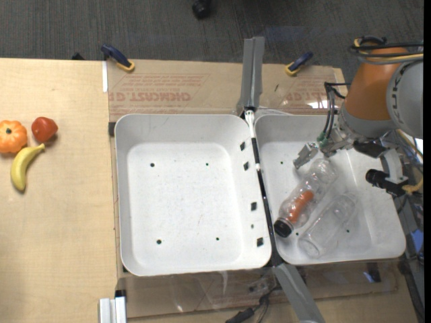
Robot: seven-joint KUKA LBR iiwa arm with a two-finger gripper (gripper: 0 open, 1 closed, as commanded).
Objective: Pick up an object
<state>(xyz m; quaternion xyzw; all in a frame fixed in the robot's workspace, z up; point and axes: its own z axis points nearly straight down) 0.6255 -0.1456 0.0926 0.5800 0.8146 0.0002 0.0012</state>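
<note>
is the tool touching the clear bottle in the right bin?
Cannot tell. In the camera view the tool sits at the upper end of the clear bottle, and the transparent plastic hides any contact or gap.

Grey arm (409, 99), orange wrist band (369, 89), black cables (331, 110).

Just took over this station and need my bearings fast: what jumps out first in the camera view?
The grey arm with its orange band reaches in at the right, its gripper low over the right white bin. In that bin lie a clear plastic bottle with orange contents and a black cap and a clear plastic cup. Far left on the wooden bench sit toy fruit: an orange, a red apple, a yellow banana.
</note>
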